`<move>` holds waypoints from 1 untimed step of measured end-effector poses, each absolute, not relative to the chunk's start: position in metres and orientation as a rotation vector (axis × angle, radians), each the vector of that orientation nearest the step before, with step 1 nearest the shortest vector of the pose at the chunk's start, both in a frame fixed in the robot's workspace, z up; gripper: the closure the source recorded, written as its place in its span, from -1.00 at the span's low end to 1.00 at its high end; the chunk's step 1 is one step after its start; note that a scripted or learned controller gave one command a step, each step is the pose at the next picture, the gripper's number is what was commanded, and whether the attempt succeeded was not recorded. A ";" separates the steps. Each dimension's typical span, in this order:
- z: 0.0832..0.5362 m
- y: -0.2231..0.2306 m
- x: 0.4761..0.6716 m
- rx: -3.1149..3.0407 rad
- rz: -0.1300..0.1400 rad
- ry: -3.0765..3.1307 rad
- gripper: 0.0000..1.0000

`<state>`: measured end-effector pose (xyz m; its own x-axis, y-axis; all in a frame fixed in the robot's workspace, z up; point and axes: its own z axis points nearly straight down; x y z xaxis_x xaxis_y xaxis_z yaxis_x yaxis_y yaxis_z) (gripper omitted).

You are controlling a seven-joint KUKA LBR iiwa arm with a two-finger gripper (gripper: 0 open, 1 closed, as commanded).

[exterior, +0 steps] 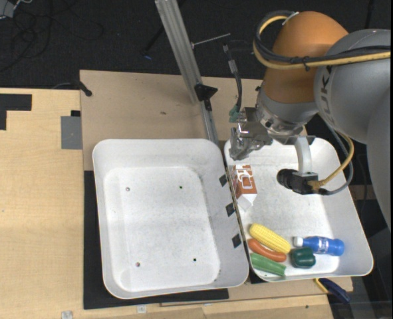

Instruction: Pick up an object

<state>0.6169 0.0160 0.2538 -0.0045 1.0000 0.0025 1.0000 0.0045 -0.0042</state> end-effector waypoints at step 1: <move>0.246 0.077 0.626 -2.213 0.001 -2.225 1.00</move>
